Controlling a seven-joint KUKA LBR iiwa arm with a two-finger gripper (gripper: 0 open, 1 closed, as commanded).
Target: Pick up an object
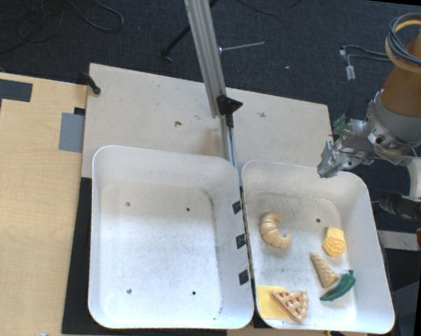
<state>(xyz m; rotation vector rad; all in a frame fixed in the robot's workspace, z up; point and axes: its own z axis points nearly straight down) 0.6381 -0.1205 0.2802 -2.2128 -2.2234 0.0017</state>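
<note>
Arm: grey KUKA arm [406, 96] with an orange band enters from the right and reaches toward the far edge of the right bin.
Gripper: gripper [330, 164] hangs above the far rim of the right bin, near its middle; it is apart from every object.
Gripper state: cannot tell from this view whether it is open or closed; nothing is visible between it and the bin.
Right bin: shallow white bin [375, 222] holding all the objects.
Croissant: tan croissant [274, 230] lies left of centre in the right bin, nearest the divider.
Corn: yellow corn piece [334, 242] lies right of the croissant, well apart from it.
Cone: pale cone-shaped piece [324, 269] lies just near of the corn.
Green pepper: green pepper [339, 286] lies just beside the cone, on its right.
Pizza slice: pizza slice [291, 302] lies at the near edge, on a yellow flat piece [269, 301].
Left bin: white bin [109, 189] stands beside the right one.
Aluminium rail: slanted rail [208, 60] runs from the far side down to the gap between the bins.
</note>
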